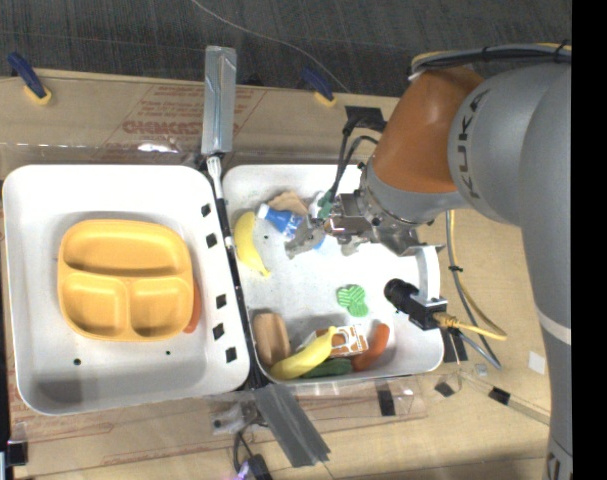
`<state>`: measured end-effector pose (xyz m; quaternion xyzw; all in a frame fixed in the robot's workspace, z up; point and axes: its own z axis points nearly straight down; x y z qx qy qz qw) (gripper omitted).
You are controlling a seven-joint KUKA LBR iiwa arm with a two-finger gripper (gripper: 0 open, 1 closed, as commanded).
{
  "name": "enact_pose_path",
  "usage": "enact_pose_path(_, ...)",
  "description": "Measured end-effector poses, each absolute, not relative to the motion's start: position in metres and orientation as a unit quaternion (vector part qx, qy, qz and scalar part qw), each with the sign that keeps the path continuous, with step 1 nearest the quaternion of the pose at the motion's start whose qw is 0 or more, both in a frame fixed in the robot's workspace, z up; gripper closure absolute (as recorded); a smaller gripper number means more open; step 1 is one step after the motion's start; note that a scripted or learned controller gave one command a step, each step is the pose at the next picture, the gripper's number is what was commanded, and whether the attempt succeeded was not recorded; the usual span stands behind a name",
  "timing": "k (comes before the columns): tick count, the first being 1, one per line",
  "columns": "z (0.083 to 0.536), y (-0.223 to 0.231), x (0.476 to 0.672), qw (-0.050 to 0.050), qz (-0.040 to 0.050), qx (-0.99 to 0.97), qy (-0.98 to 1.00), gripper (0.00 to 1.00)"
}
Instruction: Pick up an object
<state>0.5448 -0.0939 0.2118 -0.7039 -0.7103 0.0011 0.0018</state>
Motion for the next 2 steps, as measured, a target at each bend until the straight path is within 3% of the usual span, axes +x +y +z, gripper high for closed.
enact_pose_path(1, 0.0918, -0.1218, 0.6103, 0.000, 0.0005, -0.751, -0.661, 0.00)
enact_pose_path(2, 0.1014, -0.1209, 0.6104, 0.001, 0.0006, -0.749, -0.662, 1.00)
